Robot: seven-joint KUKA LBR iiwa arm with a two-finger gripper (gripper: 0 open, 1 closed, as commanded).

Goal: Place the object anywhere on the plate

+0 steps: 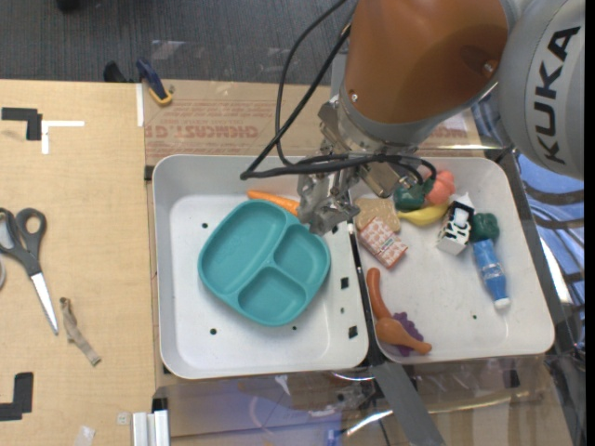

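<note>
- The arm's orange-banded wrist point(423, 45) fills the top of the view, and the jaws point(325, 207) hang over the seam between the two bins, at the plate's upper right edge.
- Whether the jaws are apart or together cannot be told; dark cables and metal parts cover them.
- A teal divided plate point(265, 263) with three compartments lies tilted in the left bin point(177, 333); nothing rests in its compartments.
- An orange carrot point(272, 199) lies just behind the plate's upper rim, its right end beside the jaws.
- In the right bin point(530, 333), a pink patterned box point(383, 242) and a tan cracker-like piece point(379, 214) sit just right of the jaws.
- Farther right are a yellow banana point(423, 216), a dark green item point(409, 196), an orange-pink ball point(442, 184), a black-and-white carton point(455, 228) and a blue tube with a green cap point(489, 260).
- Near the front lie an orange sausage-like toy point(378, 297) and purple grapes point(402, 324).
- Scissors point(30, 258) rest on the cardboard-covered surface point(74, 342) at left.
</note>
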